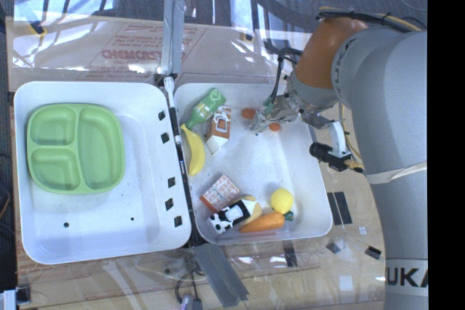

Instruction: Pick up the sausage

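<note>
The gripper [266, 118] is hovering at the right bin's [309, 185] far edge, over what looks like the small reddish sausage [249, 113]; whether its fingers are spread, I cannot tell.

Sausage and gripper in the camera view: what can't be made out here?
- Gripper: too small and cluttered to tell how its fingers stand.
- Sausage: only reddish bits show beside the gripper; the rest is hidden, so grasp unclear.
- Carton: label too small to read.
- Arm: cut off by the bottom edge.
</note>
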`<state>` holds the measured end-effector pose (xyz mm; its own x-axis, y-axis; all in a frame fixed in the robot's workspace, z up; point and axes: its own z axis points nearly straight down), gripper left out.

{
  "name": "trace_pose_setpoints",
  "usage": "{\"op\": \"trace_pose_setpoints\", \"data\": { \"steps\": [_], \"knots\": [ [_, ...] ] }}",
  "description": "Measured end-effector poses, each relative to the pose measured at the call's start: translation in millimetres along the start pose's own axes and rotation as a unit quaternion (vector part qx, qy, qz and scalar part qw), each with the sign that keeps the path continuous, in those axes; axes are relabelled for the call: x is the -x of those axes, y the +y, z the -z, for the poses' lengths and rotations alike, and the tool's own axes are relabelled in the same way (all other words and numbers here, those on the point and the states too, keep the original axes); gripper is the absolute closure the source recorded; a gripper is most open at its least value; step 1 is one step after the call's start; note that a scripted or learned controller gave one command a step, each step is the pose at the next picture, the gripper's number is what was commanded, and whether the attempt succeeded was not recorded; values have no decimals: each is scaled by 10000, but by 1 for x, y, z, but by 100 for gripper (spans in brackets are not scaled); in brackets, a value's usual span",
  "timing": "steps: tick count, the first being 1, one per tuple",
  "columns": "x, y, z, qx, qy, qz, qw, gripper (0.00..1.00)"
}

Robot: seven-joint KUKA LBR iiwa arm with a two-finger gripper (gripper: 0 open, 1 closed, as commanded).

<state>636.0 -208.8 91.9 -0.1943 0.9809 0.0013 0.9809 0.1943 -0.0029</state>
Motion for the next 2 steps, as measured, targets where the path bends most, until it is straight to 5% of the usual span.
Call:
{"op": "trace_pose_setpoints", "data": {
  "steps": [1, 2],
  "knots": [
    [-1, 1, 11, 1, -1, 23, 10000, 100],
    [-16, -18, 141, 21, -15, -604, 9982, 100]
  ]
}}
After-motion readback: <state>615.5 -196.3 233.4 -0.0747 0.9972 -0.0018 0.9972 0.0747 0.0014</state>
